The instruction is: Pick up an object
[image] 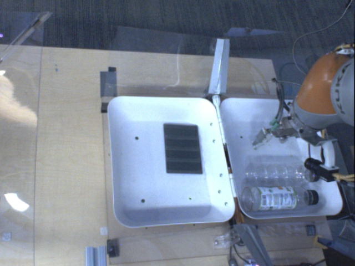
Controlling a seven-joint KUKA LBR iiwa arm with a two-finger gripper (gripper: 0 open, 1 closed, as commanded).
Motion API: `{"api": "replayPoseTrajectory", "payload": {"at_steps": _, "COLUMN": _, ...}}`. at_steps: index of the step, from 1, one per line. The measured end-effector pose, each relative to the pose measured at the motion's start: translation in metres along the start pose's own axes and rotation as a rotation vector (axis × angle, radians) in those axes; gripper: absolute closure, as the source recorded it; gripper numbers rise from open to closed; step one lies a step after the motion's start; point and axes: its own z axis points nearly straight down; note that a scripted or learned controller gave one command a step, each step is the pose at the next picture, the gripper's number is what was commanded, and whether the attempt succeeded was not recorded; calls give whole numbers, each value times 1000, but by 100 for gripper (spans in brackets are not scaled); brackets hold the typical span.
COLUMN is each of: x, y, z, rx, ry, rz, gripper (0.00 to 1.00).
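the tool (265, 135) hangs over the right bin (239, 112), fingers spread and nothing between them. a clear bottle (277, 198) with a dark cap lies on its side below it. left bin (127, 148) holds a dark grey block (182, 148).

Even, bright overhead light. Glare patches on tabletop (61, 165) at left edge of frame. White bins (161, 209) near overexposed; soft shadows; overall slightly soft focus.
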Motion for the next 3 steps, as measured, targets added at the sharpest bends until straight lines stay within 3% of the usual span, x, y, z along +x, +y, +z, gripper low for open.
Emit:
{"api": "replayPoseTrajectory", "payload": {"at_steps": 1, "x": 22, "y": -77, "z": 16, "rx": -11, "ry": -4, "rz": 4, "gripper": 0}}
{"api": "replayPoseTrajectory", "payload": {"at_steps": 2, "x": 56, "y": -77, "z": 15, "rx": -15, "ry": -7, "rz": -77, "gripper": 0}}
{"api": "replayPoseTrajectory", "payload": {"at_steps": 3, "x": 67, "y": 4, "z": 16, "rx": -11, "ry": -2, "rz": -90, "gripper": 0}}
